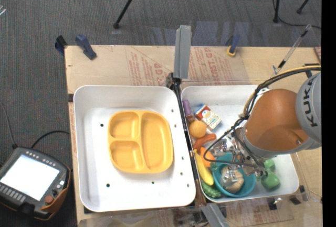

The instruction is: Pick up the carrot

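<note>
The carrot [204, 141] is a short orange-red piece lying at a slant in the right bin [231, 96], near its left wall, just below an orange ball [197, 129]. My gripper [231, 158] hangs low over the middle of that bin, just right of the carrot and above a teal bowl [234, 183]. Cables and the wrist's orange band [273, 121] cover much of the gripper. Nothing is visibly held.
A yellow banana [203, 168] and a green vegetable [209, 190] lie below the carrot. A small printed box [209, 116] and a purple item [187, 108] sit further back. Green objects [270, 179] rest at the right. The left bin [89, 116] holds a yellow divided plate [140, 141].
</note>
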{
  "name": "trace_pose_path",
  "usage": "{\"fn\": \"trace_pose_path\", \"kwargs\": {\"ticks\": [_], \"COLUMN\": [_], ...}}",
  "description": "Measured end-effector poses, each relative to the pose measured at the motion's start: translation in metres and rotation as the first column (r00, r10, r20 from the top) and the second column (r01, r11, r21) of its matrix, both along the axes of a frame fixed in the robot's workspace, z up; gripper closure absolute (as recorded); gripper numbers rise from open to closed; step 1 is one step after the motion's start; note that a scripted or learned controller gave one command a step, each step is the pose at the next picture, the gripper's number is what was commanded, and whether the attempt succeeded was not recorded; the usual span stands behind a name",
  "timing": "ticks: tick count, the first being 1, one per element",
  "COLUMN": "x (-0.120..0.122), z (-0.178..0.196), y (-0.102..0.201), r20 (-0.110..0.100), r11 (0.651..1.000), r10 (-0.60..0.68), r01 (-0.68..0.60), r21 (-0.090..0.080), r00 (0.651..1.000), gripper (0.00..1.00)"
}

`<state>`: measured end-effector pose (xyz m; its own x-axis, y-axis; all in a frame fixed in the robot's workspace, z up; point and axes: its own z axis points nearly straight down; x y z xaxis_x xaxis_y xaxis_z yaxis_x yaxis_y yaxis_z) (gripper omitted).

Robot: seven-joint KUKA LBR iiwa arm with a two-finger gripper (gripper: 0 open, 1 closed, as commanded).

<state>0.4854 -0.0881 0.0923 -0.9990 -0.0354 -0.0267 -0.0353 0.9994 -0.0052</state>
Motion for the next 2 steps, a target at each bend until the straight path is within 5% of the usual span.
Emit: {"fn": "trace_pose_path", "kwargs": {"ticks": [1, 2], "x": [0.006, 0.057], "z": [-0.003, -0.005], "y": [0.006, -0.008], "r20": [-0.015, -0.027], "r11": [0.997, 0.868], "r10": [-0.079, -0.496], "r01": [0.079, 0.497], "r21": [0.004, 0.004], "r00": [0.997, 0.868], "gripper": [0.0, 0.0]}}
